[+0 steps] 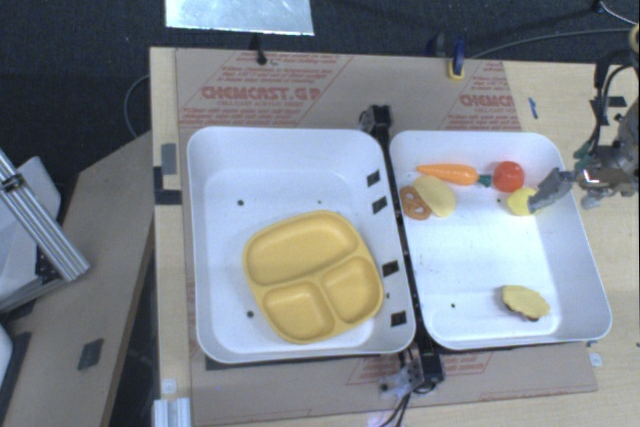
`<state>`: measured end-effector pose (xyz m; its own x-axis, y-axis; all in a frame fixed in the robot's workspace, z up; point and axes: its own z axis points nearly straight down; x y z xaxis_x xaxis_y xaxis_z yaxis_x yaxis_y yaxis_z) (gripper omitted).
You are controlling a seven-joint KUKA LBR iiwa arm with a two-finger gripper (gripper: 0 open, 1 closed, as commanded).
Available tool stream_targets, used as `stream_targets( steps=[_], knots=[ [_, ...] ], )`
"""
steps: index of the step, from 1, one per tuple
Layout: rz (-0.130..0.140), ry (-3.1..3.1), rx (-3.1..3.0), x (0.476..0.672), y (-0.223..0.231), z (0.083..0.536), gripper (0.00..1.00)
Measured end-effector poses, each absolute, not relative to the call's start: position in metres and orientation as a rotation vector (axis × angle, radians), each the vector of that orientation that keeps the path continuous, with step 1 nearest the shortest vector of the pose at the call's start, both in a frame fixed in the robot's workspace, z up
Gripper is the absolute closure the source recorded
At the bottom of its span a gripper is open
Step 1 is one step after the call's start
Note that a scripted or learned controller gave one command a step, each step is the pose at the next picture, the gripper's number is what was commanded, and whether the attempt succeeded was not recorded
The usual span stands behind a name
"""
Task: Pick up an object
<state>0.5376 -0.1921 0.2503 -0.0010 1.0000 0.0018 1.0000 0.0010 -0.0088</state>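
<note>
The grey two-finger gripper (pixel 548 192) reaches in over the right shallow white plastic bin (pixel 570 315), its tip touching or just above a small round yellow toy (pixel 519 203) — whether the fingers are open or closed on it cannot be told. Near it lie a red toy tomato (pixel 508 175), an orange toy carrot (pixel 448 173), a pale yellow lump (pixel 436 196), a brown pretzel (pixel 415 204) and, well apart, a yellow-brown piece (pixel 524 302). The left white bin (pixel 225 165) holds a yellow three-compartment plastic tray (pixel 313 274).
</note>
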Motion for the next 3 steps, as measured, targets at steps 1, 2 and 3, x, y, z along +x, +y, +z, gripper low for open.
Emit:
stream_targets(
  steps=[1,2,3],
  knots=[
    [-0.001,-2.227,-2.218,0.54,-0.191,0.256,0.0],
    [0.001,-2.226,-2.215,0.548,-0.187,0.209,0.0],
    [0.002,-2.222,-2.219,0.541,-0.191,0.162,0.0]
  ],
)
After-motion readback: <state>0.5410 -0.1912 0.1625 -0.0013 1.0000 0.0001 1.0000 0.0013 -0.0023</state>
